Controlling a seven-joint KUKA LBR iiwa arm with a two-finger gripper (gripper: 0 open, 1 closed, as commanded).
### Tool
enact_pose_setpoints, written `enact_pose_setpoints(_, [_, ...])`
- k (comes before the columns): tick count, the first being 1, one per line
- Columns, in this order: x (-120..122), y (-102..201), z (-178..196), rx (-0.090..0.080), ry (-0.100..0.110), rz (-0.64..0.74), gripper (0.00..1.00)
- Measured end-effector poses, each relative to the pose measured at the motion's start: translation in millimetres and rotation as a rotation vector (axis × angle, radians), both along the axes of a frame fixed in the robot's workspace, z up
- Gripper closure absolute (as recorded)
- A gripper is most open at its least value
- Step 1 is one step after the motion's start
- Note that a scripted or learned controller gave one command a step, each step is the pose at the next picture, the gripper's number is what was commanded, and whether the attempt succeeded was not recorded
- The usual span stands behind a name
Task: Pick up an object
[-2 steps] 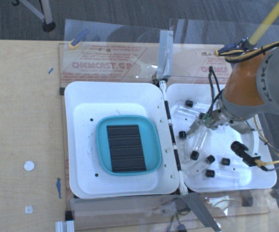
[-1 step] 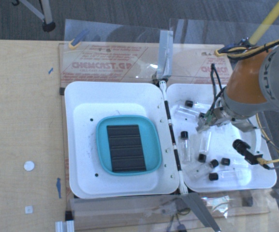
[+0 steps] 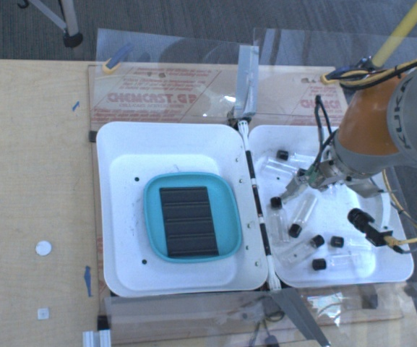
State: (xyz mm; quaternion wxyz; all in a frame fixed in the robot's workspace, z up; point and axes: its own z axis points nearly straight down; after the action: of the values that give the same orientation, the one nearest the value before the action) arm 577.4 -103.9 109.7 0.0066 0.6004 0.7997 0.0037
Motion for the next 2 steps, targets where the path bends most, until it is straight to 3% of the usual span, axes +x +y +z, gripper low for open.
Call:
enact_pose_setpoints(1, [0.8, -1.7, 10.2, -0.001, -0.004, -0.003, 1.0])
enact_pose_setpoints(2, [0.8, -1.6, 10.2, -0.001, -0.004, -0.003, 0.0])
